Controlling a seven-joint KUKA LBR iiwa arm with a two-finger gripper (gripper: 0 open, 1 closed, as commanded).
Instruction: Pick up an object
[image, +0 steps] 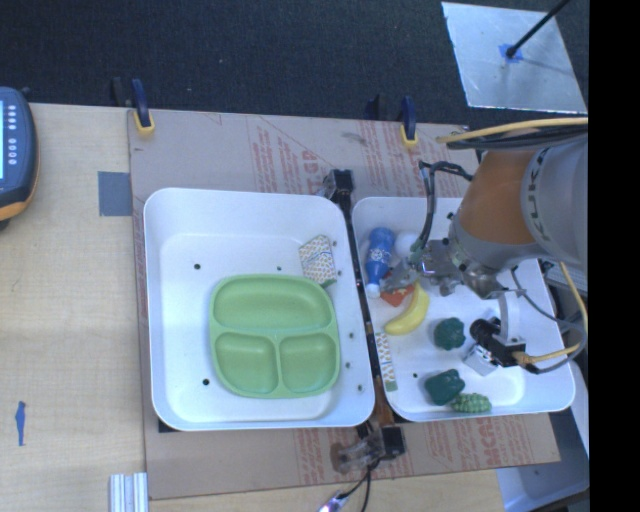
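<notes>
1. A yellow banana (408, 314) lies in the right bin (520, 400), near its left wall, with a small orange piece (398, 294) just above it.
2. A blue bottle (379, 255) stands or lies beside them, close to the bin's upper left corner, next to a small white ball (405, 243).
3. Two dark green objects (449, 333) and (443, 385) sit lower in the same bin; a light green bumpy one (470, 403) rests at the bottom edge.
4. The gripper (425, 268) reaches down among the banana, orange piece and bottle; whether its claw is open, closed or gripping cannot be told from this view.
5. The grey arm (545, 205), orange band above the wrist, enters from the right with cables trailing.
6. The left bin (170, 300) holds a green divided plate (273, 335) and a small patterned carton (318, 260) by its upper right.
7. A thin packet (384, 361) lies along the seam between the bins.
</notes>
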